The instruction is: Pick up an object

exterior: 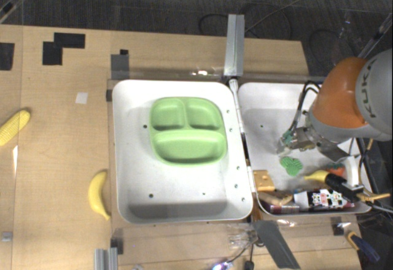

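2 white bins sit on the desk [55, 158]: left bin [132, 140] holds 1 green divided tray [186, 129]; right bin [264, 106] holds 1 small green object [292, 165] at approx. 6 o'clock of the pincer [296, 141], just below it, w/ a row of mixed items [313, 195] along the bin's 6 o'clock edge. Pincer's spread: can't tell. 1 banana [98, 194] and 1 corn cob [12, 127] lie on desk, at 9 o'clock of left bin.

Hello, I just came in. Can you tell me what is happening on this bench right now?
A grey and orange robot arm reaches in from the right, its end effector low over the right bin, just above a small green object. More small items lie along that bin's near edge. The left bin holds a green divided plate. A banana lies on the bench beside it. Nothing appears picked up yet.
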